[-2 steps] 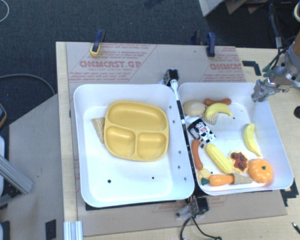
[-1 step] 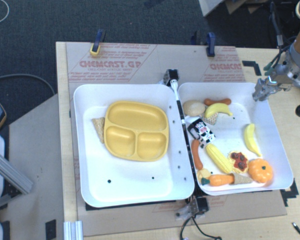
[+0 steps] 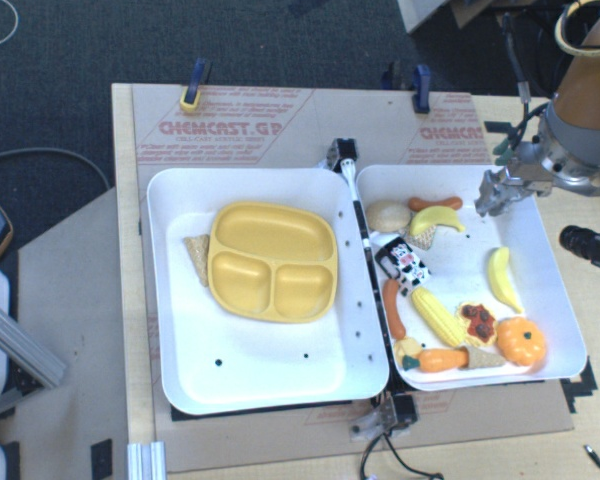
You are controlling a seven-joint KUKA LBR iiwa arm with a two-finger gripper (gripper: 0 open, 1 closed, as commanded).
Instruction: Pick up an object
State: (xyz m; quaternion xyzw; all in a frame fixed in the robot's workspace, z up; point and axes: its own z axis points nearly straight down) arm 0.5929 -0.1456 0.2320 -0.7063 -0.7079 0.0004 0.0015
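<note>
The right bin (image 3: pixel 540 230) holds several toy foods: a banana (image 3: pixel 501 277), an orange pumpkin (image 3: pixel 521 341), a corn cob (image 3: pixel 437 315), a pizza slice (image 3: pixel 478 321), a carrot (image 3: pixel 443 360), a hot dog (image 3: pixel 393 309), a black-and-white cow figure (image 3: pixel 404 262), a second banana (image 3: pixel 435 219) and a pale bread roll (image 3: pixel 387 217). My gripper (image 3: pixel 490 197) hangs over the bin's far right part, above bare floor, to the right of the second banana. Nothing shows between its fingers.
The left bin (image 3: pixel 175 298) holds a yellow divided plate (image 3: pixel 272 261) with a tan wedge (image 3: pixel 197 254) tucked under its left edge. Blue clamps (image 3: pixel 192 85) (image 3: pixel 420 86) stand at the bench's far edge.
</note>
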